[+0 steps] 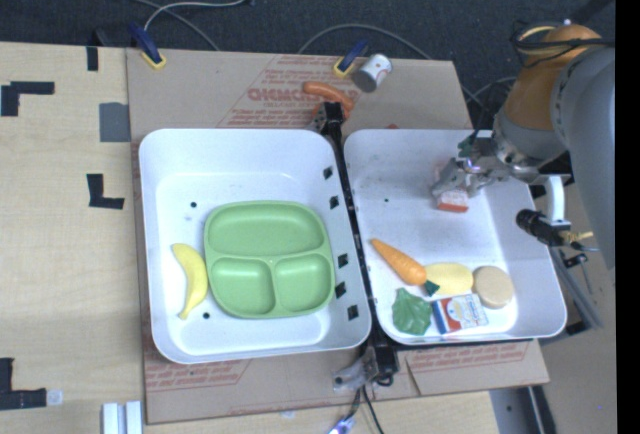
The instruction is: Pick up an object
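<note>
My gripper (452, 190) is low in the upper part of the right bin (400, 172), reaching in from the right. A small red and white object (454, 205) lies right at its tip, touching or just under it; whether it is held I cannot tell. Nearer the front of the same bin lie an orange carrot (398, 261), a pale yellow piece (450, 275), a round tan biscuit (493, 286), a green leafy item (410, 312) and a small blue and red carton (463, 313).
The left bin (160, 162) holds a green divided plate (270, 257) and a yellow banana (190, 278) at its left. Behind the bins, on cardboard, lie an orange tool (328, 92) and a grey cylinder (372, 72). The arm's body (560, 112) fills the right side.
</note>
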Robot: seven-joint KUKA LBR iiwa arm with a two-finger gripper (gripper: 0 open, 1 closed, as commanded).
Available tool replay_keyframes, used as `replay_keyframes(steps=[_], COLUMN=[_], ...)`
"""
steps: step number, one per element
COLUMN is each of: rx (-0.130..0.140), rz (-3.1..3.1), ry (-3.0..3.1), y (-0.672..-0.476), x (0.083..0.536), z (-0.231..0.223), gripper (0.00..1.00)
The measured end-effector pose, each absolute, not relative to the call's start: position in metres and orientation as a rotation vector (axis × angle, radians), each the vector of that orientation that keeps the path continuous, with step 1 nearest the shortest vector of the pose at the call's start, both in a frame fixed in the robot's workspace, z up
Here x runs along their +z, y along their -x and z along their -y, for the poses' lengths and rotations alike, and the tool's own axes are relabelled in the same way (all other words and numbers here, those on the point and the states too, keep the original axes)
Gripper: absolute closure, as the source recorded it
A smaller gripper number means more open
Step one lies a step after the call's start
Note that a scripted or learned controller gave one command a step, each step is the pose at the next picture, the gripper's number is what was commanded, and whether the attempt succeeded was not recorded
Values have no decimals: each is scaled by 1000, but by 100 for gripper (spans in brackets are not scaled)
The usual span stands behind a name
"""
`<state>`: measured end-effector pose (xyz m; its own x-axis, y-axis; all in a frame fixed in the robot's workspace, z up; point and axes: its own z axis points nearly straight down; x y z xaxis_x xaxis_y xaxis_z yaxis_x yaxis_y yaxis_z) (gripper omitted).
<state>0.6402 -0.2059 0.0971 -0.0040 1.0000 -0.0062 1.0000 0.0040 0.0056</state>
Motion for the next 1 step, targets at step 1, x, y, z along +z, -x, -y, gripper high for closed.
replay_keyframes(steps=[1], rx=[4], rz=[-2224], ry=[-2217], y=[-644], x=[86], z=[124], gripper=[100])
